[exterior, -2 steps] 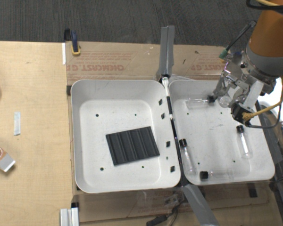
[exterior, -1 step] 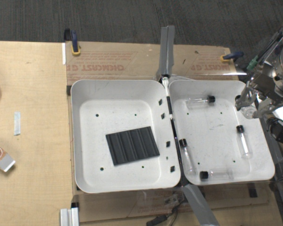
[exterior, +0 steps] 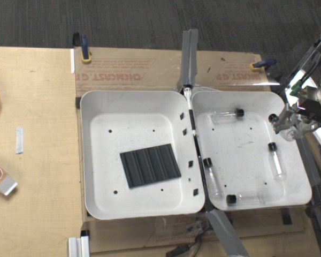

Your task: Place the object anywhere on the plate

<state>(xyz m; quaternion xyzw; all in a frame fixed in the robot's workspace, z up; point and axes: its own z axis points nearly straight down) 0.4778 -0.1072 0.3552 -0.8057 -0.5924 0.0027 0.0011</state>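
A dark grey ribbed plate [exterior: 150,165] lies flat in the middle of the left bin [exterior: 96,143]. Several clear plastic tubes with black caps lie in the right bin [exterior: 246,138]: one near the back wall [exterior: 224,115], one along the right side [exterior: 276,160], one along the left wall [exterior: 212,178] and one at the front [exterior: 247,198]. My gripper [exterior: 285,123] hangs over the right bin's right rim, at the back, apart from the tubes. The nearest tube is the one along the right side, just in front of it.
The bins stand on a cardboard sheet [exterior: 128,71] clamped at the back by two clips [exterior: 84,51] [exterior: 263,65]. A grey metal bar [exterior: 189,58] rises between the bins. On the wooden table to the left lie a small wrapped item [exterior: 1,178] and a pale strip [exterior: 19,141].
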